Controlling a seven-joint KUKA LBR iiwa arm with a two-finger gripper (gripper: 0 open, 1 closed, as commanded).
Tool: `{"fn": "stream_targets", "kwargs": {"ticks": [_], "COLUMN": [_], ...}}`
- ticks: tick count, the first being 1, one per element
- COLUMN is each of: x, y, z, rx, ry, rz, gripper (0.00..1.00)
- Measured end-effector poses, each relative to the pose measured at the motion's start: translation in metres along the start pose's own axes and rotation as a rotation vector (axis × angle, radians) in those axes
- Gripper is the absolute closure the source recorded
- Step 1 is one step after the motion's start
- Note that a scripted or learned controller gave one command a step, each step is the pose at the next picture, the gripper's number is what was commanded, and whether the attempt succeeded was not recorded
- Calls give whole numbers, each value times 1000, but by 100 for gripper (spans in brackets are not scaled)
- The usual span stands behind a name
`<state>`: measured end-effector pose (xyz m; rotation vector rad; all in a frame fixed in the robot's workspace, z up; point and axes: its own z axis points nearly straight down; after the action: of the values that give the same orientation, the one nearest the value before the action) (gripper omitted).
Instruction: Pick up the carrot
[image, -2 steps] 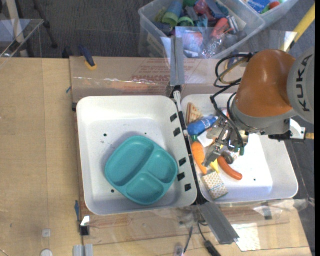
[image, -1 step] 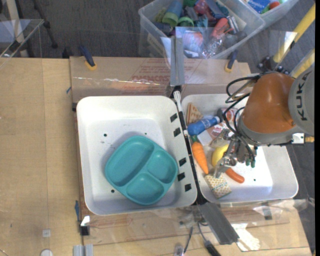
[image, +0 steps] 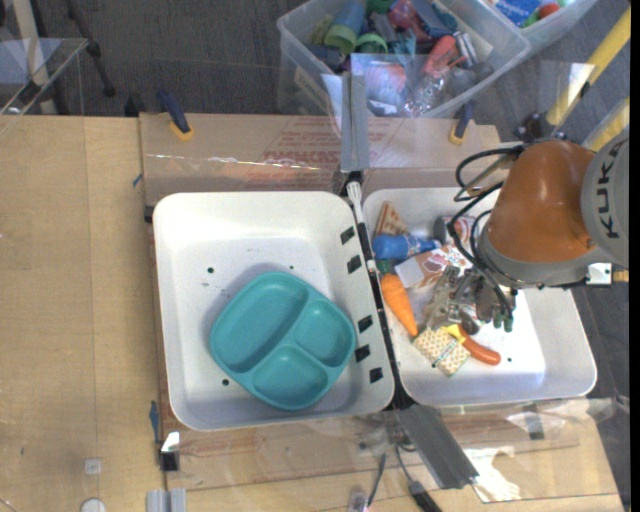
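You cannot tell from this angle how the jaws stand: the gripper (image: 468, 308) hangs low over the middle of the right bin (image: 560, 375), its dark metal parts bunched together under the orange band of the arm (image: 545, 215), which reaches in from the bin's right edge. The carrot (image: 399, 303) lies apart from it, close to the right bin's left edge, along the divider between the two bins, its thick end toward the back and its tip pointing to the front. You will see no part of it between the gripper's parts. Just below the gripper, toward the bin's front edge, sit a tan checkered block (image: 441, 349) and, touching it on the right, a small orange-red piece (image: 481, 351). Behind the carrot, toward the back left corner, a blue item (image: 393, 246) lies among other small toys. In the left bin (image: 190, 250), a teal divided plate (image: 282, 340) rests near the front, tilted toward the right edge.
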<state>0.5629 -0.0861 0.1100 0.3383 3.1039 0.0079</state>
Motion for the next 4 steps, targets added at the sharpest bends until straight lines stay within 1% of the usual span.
{"fn": "stream_targets", "kwargs": {"ticks": [1, 2, 3, 4], "x": [-39, -39, -1, 25], "y": [89, 88, 36, 55], "z": [-74, -74, -75, -75], "rx": [8, 8, 8, 7], "ry": [13, 13, 16, 19], "rz": [338, 338, 219, 93], "gripper": [100, 0, 0, 0]}}
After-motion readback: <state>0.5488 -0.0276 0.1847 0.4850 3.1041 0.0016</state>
